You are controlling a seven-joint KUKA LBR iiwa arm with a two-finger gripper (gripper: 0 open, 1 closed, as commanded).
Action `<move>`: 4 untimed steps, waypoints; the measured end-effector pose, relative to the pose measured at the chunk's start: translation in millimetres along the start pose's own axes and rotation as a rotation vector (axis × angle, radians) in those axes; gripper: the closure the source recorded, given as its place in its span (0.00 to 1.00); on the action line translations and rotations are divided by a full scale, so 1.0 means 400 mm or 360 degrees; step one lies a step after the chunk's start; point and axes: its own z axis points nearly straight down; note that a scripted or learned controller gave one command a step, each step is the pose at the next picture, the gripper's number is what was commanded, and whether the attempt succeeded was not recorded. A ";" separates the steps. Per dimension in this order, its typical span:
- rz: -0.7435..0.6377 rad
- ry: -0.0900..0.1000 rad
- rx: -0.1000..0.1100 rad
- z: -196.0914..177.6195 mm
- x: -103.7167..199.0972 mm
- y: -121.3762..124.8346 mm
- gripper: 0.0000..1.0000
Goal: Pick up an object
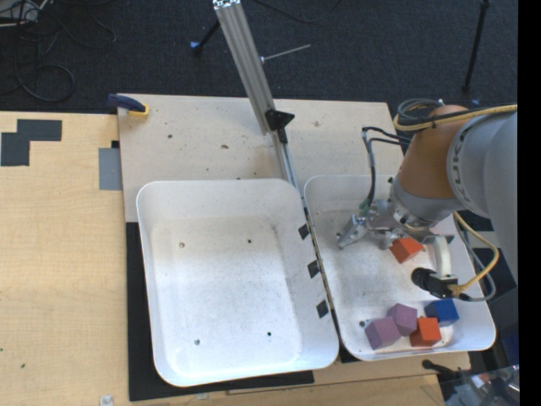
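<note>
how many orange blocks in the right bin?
2. One orange block sits mid-bin, right beside the gripper. The other orange block is at the near edge, by the blue block and purple blocks. The arm may hide more.

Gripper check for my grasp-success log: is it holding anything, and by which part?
Cannot be told. An orange block sits right beside the gripper in the right bin, but no grasp is visible.

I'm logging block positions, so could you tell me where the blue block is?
The blue block lies in the right bin, near its front right corner, beside an orange block.
</note>
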 end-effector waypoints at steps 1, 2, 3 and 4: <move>0.0012 -0.0001 -0.0009 -0.034 -0.006 0.003 1.00; -0.0004 -0.0003 -0.0018 -0.152 0.014 0.001 1.00; 0.0002 -0.0004 -0.0020 -0.303 -0.008 -0.007 1.00; -0.0001 -0.0004 -0.0019 -0.399 -0.012 -0.007 1.00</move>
